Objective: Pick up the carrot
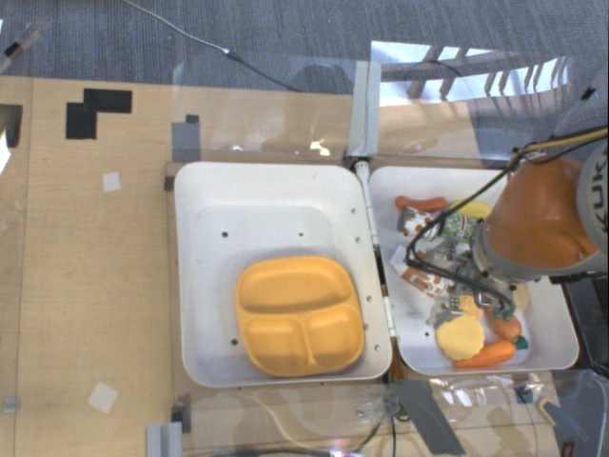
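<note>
I see the tabletop (pixel 86 284) first, pale wood, carrying two shallow white bins side by side. The left bin (pixel 271 193) holds one thing, a yellow compartment plate (pixel 300 314) with three sections, lying flat toward the bin's near side. The right bin (pixel 561 346) is crowded, and my arm (pixel 544 219) comes in over it from the right, its orange band covering much of the bin's middle and right part. Below the band the tool (pixel 463 293) hangs over the clutter in the bin's centre, dark cables looping around it; I cannot tell how its jaws stand, since wrist and cables hide them. In that bin, near the far wall, lies a small red-orange sausage-shaped piece (pixel 422 203). Just nearer than it sits a small packet with green and white print (pixel 417 223), partly behind the cables. Toward the near wall rests a round yellow piece (pixel 461 337), close under the tool. The carrot (pixel 485 354) lies in the bin's near-right corner, orange, roughly lengthwise along the near wall, touching the yellow piece's near-right edge. A small orange-red item (pixel 510 328) sits just beyond the carrot's right end.
</note>
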{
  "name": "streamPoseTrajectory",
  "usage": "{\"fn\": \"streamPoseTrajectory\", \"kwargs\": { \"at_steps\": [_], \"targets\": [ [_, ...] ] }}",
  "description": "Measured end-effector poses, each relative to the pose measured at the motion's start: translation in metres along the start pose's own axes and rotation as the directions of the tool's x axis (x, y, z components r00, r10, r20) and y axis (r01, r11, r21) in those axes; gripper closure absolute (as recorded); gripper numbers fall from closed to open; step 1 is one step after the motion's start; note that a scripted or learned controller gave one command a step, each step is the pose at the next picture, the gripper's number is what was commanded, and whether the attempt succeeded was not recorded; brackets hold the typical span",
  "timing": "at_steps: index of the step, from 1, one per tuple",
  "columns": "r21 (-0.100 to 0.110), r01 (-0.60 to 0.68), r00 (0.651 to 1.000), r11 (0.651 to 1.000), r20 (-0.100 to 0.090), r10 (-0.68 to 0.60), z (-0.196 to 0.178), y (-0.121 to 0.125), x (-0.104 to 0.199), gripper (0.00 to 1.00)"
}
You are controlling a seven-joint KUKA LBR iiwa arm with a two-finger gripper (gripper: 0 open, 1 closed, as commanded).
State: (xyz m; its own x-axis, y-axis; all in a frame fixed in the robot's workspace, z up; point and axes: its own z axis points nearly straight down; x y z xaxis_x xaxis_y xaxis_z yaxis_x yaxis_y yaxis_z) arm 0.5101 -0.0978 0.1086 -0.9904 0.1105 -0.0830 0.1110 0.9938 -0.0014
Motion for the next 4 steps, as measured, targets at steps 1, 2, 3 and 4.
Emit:
{"fn": "streamPoseTrajectory", "kwargs": {
  "at_steps": [1, 2, 3, 4],
  "targets": [
    [-0.002, -0.015, 1.0, 1.0, -0.011, 0.015, 0.001, -0.024, -0.001, 0.0],
    [0.0, -0.123, 0.992, 0.992, -0.016, 0.123, 0.002, -0.047, -0.002, 0.0],
    [0.008, -0.19, 0.982, 0.982, -0.013, 0.19, 0.002, -0.041, -0.001, 0.0],
    [0.011, -0.345, 0.939, 0.939, -0.011, 0.345, 0.002, -0.032, 0.0, 0.0]
  ]
}}
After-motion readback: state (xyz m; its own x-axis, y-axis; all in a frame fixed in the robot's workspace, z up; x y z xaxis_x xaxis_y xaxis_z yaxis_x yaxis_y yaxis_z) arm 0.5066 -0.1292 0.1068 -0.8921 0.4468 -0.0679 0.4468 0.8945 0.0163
